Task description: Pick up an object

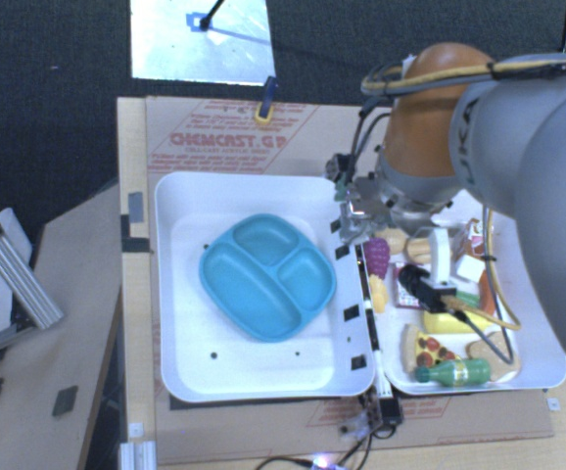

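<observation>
Looming in from the right, the grey arm with its orange band, covering much of the right bin. Beneath everything, a cardboard sheet with red print at its far end. On that sheet, to the left, the left bin, with a blue sectioned plate lying flat near its middle. At the arm's end, the gripper, hanging low over the far left corner of the right bin, just beside the wall between the two bins. Impossible to tell whether spread or pressed together (the wrist sits squarely in the way), and nothing seen pinched in it. Around and near of it, small toy food, any of it a fair candidate for the pick: a purple piece just beside the gripper, a yellow piece nearer along the same wall, then a pizza slice and, at the near edge, a green bottle lying on its side. Judging from this: reach made and gripper down among the toys, but no grasp shown and nothing lifted. Left to do: closing on one piece, most likely the purple one, and raising it clear of the bin.
</observation>
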Motion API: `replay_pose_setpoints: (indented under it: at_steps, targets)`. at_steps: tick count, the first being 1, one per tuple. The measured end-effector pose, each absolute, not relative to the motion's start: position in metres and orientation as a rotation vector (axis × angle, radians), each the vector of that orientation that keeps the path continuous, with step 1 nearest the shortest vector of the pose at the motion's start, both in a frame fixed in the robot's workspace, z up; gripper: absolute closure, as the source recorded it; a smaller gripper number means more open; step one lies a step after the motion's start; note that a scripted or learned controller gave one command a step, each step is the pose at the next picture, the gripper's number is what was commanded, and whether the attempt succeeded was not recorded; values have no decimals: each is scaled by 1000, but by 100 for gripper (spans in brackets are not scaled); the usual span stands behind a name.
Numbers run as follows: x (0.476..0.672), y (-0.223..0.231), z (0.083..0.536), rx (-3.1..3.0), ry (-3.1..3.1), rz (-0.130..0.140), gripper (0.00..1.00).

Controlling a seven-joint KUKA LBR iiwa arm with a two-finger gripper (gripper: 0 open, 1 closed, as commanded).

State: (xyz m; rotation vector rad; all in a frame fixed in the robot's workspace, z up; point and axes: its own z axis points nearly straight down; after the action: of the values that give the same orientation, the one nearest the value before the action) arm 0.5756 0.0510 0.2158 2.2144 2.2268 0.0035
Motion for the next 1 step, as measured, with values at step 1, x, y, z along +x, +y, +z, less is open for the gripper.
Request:
replay_pose_setpoints:
  at_steps: [1]
  targets:
    - [577,49,233,2214,2226,4,100]
